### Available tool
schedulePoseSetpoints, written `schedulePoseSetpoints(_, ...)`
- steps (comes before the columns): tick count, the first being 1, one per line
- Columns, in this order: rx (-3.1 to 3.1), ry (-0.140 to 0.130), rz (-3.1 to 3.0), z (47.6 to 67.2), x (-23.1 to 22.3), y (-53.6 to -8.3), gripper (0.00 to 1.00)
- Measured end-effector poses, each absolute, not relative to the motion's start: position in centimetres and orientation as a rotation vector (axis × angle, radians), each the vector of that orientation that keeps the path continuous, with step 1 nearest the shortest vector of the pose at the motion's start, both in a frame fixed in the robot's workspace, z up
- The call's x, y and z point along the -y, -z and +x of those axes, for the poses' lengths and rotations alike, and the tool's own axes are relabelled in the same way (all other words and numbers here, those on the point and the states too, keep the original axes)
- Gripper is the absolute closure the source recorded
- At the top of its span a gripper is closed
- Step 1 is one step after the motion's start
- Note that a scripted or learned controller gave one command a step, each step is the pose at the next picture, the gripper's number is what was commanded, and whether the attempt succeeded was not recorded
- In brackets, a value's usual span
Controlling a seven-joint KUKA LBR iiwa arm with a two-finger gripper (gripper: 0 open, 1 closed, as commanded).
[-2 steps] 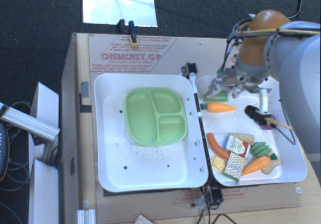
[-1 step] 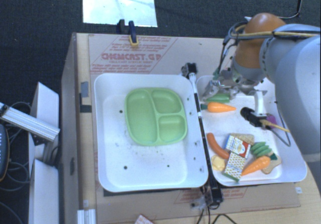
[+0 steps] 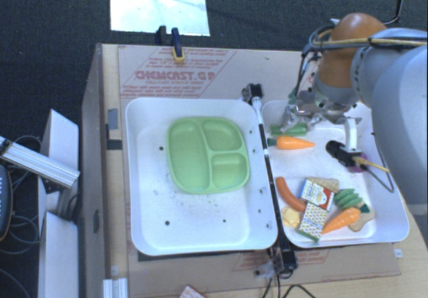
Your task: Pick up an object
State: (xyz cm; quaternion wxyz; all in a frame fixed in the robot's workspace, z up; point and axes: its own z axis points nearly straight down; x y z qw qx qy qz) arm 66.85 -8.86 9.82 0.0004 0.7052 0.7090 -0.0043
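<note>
Dark carpet surrounds the bench; two-finger gripper [image 3: 296,118] is lowered over right white bin [image 3: 401,223] near orange plastic carrot [image 3: 294,143]; jaw state cannot be told. Green divided tray [image 3: 207,155] is seen in left white bin [image 3: 144,223].

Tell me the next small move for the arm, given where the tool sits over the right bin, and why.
Probably lower the tool a little onto the green piece just under it, near the right bin's far-left corner. That piece lies beside the carrot, apart from the crowded pile at the near end, so it looks the easiest target. The view does not show anything held yet.
</note>
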Motion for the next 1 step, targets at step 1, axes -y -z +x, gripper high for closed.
schedulePoseSetpoints(1,-2.225,-0.005,2.213,63.23,3.54,-18.58,1.00)
